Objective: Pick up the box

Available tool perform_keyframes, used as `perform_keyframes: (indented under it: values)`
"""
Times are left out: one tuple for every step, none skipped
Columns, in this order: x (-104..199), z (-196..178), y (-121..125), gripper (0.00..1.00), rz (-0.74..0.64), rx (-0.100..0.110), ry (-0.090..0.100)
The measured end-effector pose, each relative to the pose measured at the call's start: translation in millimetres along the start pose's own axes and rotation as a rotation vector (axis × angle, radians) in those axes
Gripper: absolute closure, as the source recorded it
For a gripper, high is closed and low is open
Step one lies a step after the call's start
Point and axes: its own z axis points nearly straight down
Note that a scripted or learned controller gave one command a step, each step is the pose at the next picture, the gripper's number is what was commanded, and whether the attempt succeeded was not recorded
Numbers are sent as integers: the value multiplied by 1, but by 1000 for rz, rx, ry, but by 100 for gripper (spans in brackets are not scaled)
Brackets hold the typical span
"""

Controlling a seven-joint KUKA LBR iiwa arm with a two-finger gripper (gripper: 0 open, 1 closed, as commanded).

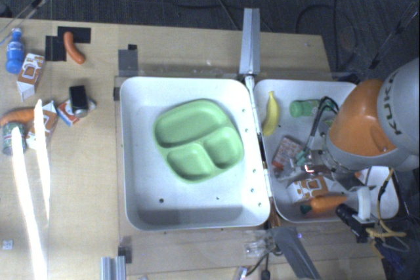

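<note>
- Dark letters "KU" legible on the grey arm casing (401, 108) at the right edge, above the orange band (357, 118); no other writing readable, printing on the small packages too blurred to make out.
- End effector (314, 164) lowered into the right shallow white bin (282, 210), hidden largely beneath the wrist; cannot tell how far open, nor whether anything is gripped.
- Small white and orange carton box (308, 188) lying flat in the right bin, just below the end effector, near the bin's front wall; contact between the two cannot be judged.
- Orange carrot-shaped toy (325, 204) just in front of the box, touching or nearly so.
- Crinkled red and white packet (285, 153) left of the end effector; yellow banana (270, 112) along the bin's left wall; green cylinder-like object (303, 107) near the back wall.
- Left shallow white bin (141, 206) holding a green three-compartment plastic tray (197, 140), tilted slightly.
- Light wooden tabletop (79, 206) at left carrying a blue bottle (14, 52), an orange sausage-shaped toy (74, 48) and several small cartons, well apart from both bins.
</note>
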Motion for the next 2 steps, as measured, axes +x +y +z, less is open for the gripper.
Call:
perform_keyframes:
  values:
    - [-13, 0, 3, 0, -93, -2, 1]
    - [-6, 1, 77, 0, -93, -2, -1]
